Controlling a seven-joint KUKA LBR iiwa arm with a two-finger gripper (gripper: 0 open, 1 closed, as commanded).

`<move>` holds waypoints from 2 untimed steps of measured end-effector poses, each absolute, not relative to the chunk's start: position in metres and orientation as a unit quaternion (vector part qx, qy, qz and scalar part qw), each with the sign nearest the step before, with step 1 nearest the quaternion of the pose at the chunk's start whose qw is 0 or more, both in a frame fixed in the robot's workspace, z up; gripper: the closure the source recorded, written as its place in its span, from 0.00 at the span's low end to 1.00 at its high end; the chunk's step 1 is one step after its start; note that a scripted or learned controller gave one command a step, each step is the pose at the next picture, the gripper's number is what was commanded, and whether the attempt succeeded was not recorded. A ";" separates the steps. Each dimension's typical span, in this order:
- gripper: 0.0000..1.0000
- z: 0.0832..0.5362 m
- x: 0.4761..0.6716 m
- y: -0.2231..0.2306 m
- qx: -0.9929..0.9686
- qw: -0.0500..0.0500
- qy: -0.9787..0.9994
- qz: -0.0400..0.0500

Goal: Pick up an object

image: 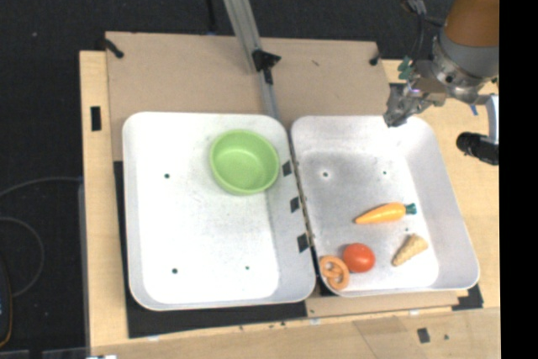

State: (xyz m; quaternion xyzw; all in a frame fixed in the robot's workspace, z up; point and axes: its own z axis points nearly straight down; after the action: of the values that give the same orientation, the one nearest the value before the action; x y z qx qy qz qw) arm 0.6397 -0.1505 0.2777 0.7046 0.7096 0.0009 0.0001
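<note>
Since the gripper (397, 118) hangs over the right bin's (437, 149) far right corner, its grip too small for me to tell, I judge I should swing toward the carrot (383, 213) near the right edge and descend squarely across it.

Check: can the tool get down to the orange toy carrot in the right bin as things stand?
Probably yes. The tool hovers over the right white bin's far corner. The orange toy carrot lies alone on bare floor, apart from the red tomato and tan wedge, with nothing over it.
</note>
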 end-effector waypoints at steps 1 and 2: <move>1.00 0.279 0.624 -0.095 0.705 0.000 0.710 0.001; 1.00 0.281 0.614 -0.051 0.706 0.000 0.708 0.000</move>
State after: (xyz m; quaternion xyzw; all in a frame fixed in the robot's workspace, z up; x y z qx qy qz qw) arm 0.6137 -0.0510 0.2806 0.7060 0.7082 0.0004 0.0000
